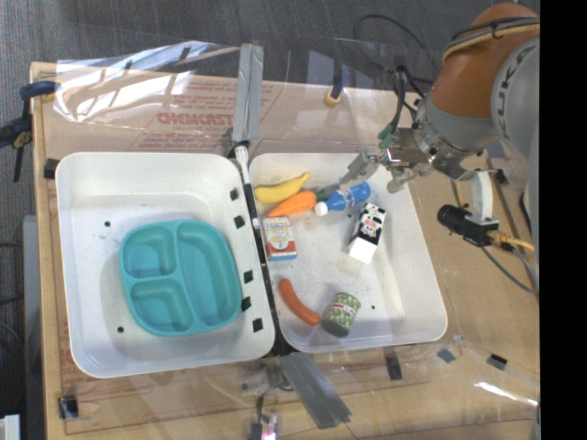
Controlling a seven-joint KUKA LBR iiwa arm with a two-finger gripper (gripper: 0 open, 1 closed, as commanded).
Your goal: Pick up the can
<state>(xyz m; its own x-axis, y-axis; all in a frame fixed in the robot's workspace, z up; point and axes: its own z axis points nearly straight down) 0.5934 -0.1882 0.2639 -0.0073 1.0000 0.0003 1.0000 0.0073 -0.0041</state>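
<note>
- Camera view looks down on two white bins that sit side by side on my bench (477, 356).
- Left bin (83, 200) holds one teal plate (179, 278). It is smooth plastic with round corners and three dips in it.
- Right bin (417, 282) holds many small things.
- Near its front edge lies the can (341, 313). It is a short round tube on its side, with a green label and a dark end.
- Just beside the can, on the side of the left bin, lies a long orange-red sausage (297, 302).
- Near the back edge is a curved yellow banana (282, 188), touching an orange carrot (292, 203).
- A small blue bottle (344, 199) with a white cap lies next to the carrot.
- A little box (279, 238) in red and white sits close to the wall between the bins.
- A white carton with black cow spots (365, 234) lies in the middle.
- My gripper (383, 167) hangs over the back edge of the right bin, well apart from the can.
- My thin metal fingers are spread apart, and they have nothing between them.
</note>
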